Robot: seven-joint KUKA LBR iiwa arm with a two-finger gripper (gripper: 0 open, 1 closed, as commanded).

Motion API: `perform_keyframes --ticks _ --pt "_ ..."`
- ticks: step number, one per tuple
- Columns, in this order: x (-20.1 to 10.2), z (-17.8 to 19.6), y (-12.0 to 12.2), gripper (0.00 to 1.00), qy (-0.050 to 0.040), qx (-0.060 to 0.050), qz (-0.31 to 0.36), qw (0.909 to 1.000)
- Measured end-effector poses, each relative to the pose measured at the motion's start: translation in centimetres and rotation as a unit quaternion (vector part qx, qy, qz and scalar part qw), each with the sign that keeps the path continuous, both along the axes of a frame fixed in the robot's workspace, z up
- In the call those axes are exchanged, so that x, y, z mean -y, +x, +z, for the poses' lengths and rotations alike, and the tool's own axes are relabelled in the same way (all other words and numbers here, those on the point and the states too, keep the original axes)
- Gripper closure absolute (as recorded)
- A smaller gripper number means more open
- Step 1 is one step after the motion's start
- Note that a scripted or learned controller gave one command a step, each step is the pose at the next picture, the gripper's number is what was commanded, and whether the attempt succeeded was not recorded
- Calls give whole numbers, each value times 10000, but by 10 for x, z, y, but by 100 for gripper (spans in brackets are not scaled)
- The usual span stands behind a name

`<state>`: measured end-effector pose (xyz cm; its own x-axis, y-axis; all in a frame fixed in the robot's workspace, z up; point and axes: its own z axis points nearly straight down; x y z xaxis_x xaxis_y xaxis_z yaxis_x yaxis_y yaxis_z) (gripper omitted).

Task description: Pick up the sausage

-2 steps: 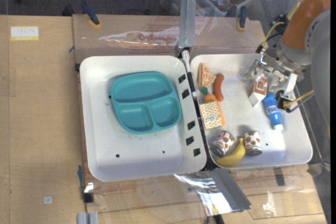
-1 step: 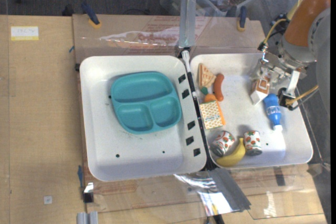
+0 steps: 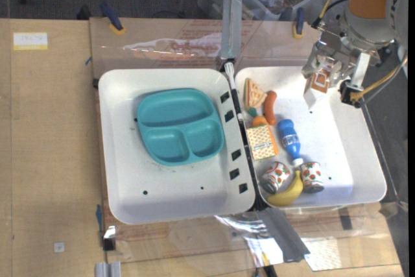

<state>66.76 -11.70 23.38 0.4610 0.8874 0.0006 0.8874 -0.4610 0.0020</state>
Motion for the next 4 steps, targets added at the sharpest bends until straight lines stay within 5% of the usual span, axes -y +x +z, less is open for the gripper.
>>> perform_keyframes --ticks 1,2,3,4 --pt "-145 -42 -1 100 10 -22 922 9957" --pt "-301 -75 -35 100 9 -25 1102 9939" --pt "-295 67 -35 100 -7 8 3598 9330" --pt "-296 78 -35 100 -5 32 3596 9331"
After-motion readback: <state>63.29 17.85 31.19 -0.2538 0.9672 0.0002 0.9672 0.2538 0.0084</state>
